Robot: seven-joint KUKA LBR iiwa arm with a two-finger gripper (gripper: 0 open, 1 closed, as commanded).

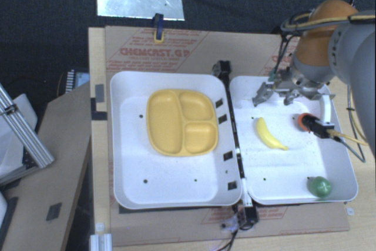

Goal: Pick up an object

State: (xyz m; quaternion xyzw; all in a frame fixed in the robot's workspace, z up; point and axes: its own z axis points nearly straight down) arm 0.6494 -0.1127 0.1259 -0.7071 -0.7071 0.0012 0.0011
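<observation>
The gripper [276, 93] is seen at the upper right of the frame, over the top edge of the right bin [294, 185]. Its two fingers are spread apart and nothing is held between them. A banana [269, 134] is found in the right bin, just below the gripper and a little toward the frame's middle. Its long side runs from upper left to lower right. A green ball [320, 186] is seen far off in the lower right corner. The banana is judged the nearer thing to be reached.
</observation>
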